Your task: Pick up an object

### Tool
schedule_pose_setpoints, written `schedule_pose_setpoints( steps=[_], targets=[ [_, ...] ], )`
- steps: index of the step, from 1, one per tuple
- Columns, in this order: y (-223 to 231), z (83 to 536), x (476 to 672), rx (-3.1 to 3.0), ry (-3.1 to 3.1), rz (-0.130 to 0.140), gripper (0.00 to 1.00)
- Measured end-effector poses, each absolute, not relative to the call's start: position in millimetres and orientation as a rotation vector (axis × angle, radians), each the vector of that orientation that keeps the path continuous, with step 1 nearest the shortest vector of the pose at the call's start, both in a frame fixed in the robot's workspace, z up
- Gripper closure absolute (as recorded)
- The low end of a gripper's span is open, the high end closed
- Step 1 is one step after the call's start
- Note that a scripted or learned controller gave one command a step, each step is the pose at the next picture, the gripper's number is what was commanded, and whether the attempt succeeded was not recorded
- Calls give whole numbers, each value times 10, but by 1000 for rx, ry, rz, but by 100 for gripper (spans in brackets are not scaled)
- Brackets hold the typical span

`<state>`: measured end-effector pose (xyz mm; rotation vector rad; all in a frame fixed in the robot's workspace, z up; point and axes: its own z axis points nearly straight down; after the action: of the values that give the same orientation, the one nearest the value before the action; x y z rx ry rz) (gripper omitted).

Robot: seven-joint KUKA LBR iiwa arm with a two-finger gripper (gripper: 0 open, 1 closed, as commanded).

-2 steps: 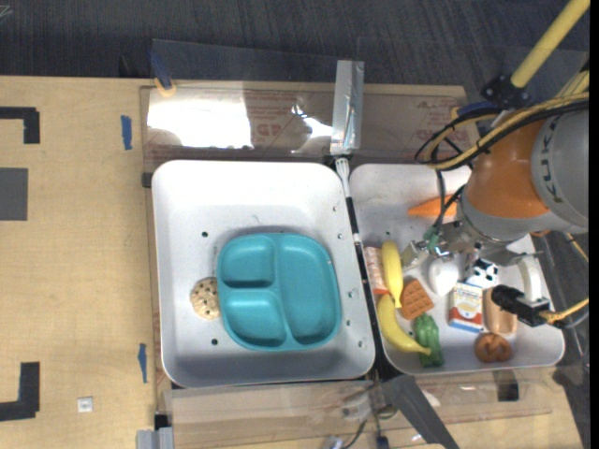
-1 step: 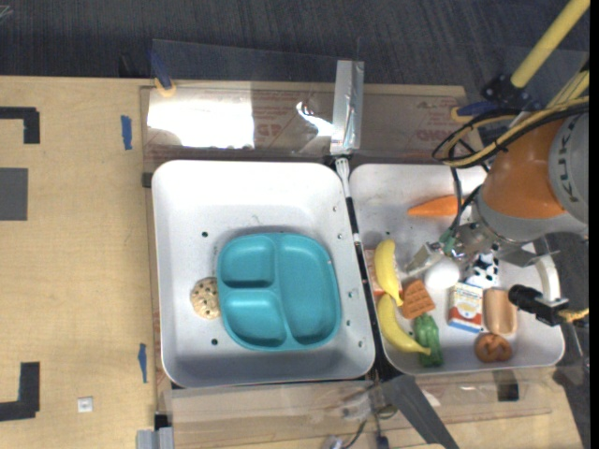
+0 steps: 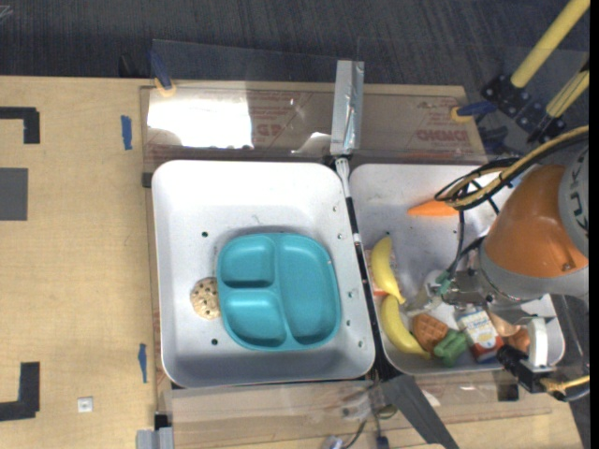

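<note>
Red lettering is seen on the cardboard sheet (image 3: pixel 309 120) behind the bins, under a clear cover, but it is too faint and glared to be read. The left bin (image 3: pixel 178 204) holds a teal divided plate (image 3: pixel 278 289) with three compartments, and a speckled cookie (image 3: pixel 205 297) lies touching the plate's left edge. The right bin (image 3: pixel 393 190) is crowded along its front: two bananas (image 3: pixel 386 267) lie end to end beside the divider wall, with a waffle-like brown piece (image 3: pixel 430 329), a green piece (image 3: pixel 450 344) and a small carton (image 3: pixel 477 330) with a red patch packed just right of them; an orange carrot (image 3: pixel 432 209) lies apart near the back. The claw (image 3: pixel 456 291) is found low in the right bin, directly above the cluster and just beside the waffle piece and carton, under the orange band of the arm (image 3: pixel 533 232). Whether the claw is clenched or released cannot be told, as it is hidden by the wrist and cables. Open floor is left at the back left of the right bin, and around the plate in the left bin. The tabletop (image 3: pixel 65 279) lies to the left.
</note>
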<state>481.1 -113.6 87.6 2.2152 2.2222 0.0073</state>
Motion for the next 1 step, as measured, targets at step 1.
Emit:
schedule_pose_setpoints(
  steps=[1],
  targets=[
    [-1431, 874, 4879, 1924, 2473, 6, 0]
  ],
)
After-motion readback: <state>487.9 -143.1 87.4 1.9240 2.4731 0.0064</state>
